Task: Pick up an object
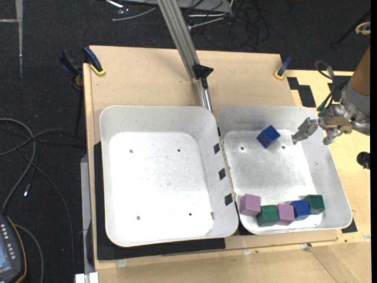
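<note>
Blue cube (268, 136) is sitting alone, tilted, in the right bin (330, 158). Your gripper (318, 131) is hovering nearby, fingers spread, empty. You're risking a corner slip on closing.

Wooden bench (147, 75), blue-yellow clamps (93, 61), slanting metal pole (177, 28), floor cables (35, 140).

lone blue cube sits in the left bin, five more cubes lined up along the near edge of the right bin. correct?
Not quite. The camera view shows the lone blue cube in the right bin, toward its far side, not in the left bin. The five cubes do lie along the right bin's near edge.
</note>
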### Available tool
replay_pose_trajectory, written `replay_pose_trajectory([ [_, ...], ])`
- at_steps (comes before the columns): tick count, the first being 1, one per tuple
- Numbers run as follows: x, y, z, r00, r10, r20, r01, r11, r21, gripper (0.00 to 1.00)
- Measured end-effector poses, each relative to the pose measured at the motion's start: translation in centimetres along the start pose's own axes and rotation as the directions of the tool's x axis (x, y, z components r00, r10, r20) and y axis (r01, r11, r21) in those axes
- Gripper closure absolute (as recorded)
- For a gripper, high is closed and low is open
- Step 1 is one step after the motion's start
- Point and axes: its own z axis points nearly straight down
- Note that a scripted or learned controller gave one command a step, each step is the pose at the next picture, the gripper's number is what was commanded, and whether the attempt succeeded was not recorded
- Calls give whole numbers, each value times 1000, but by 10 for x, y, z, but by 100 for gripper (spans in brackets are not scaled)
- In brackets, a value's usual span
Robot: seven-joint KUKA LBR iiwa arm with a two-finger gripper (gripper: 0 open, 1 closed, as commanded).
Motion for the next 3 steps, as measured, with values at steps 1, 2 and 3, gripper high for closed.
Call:
replay_pose_trajectory([
  [1, 19, 53, 117, 1000, -1, -2, 1, 1000, 4, 0],
  [2, 2, 3, 122, 1000, 6, -1, -6, 1000, 4, 0],
  [3, 82, 75, 121, 1000, -8, -4, 8, 1000, -7, 0],
])
